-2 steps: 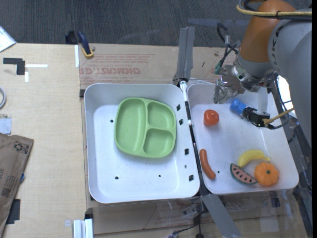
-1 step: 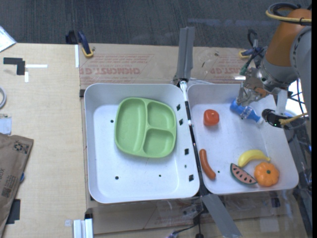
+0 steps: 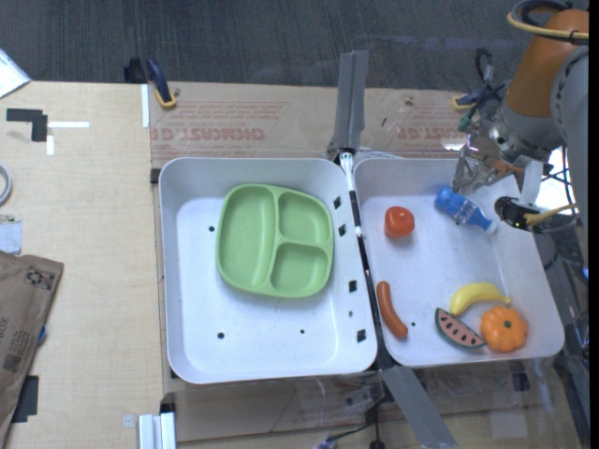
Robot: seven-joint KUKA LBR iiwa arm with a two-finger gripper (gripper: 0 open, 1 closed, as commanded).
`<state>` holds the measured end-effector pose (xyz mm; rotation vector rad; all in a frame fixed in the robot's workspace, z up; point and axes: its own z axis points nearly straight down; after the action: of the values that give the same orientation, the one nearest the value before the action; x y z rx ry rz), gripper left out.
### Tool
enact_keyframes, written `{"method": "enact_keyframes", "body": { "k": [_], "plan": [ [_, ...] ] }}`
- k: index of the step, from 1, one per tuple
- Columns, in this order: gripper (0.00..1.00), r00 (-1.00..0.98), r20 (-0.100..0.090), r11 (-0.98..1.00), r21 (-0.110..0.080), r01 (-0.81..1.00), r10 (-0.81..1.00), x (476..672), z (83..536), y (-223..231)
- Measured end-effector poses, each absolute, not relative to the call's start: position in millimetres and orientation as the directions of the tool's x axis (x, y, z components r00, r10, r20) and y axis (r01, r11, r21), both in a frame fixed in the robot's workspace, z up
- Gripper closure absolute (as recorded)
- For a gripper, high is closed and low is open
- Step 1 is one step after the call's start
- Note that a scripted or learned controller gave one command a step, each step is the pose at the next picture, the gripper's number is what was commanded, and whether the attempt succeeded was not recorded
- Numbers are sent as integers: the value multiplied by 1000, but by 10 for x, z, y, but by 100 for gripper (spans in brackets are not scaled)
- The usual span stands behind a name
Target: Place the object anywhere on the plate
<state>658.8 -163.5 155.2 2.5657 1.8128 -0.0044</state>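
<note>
A green three-compartment plate (image 3: 275,240) lies in the left bin (image 3: 187,344), a little left of its middle, with nothing on it. In the right bin (image 3: 533,279) a small blue bottle (image 3: 461,206) lies on its side near the back. My gripper (image 3: 471,174) hangs just above and behind the bottle's upper end, reaching in from the right under the orange band. Whether it touches the bottle I cannot make out.
The right bin also holds a red tomato (image 3: 400,222), a red sausage (image 3: 391,309), a banana (image 3: 478,296), a watermelon slice (image 3: 459,330) and an orange pumpkin (image 3: 504,328). A grey divider (image 3: 353,101) stands behind the seam between the bins.
</note>
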Motion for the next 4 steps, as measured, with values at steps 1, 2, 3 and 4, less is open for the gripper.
{"method": "enact_keyframes", "body": {
  "k": [1,2,3,4],
  "plan": [
    [100,434,-2,-434,0,901,901,6588,1710,-1973],
    [100,473,-3,-473,0,881,881,6589,1670,-2125],
    [100,561,-3,-561,-3,828,828,6583,1486,-2095],
    [100,654,-2,-654,-3,756,756,6582,1506,-2121]
  ]
}}
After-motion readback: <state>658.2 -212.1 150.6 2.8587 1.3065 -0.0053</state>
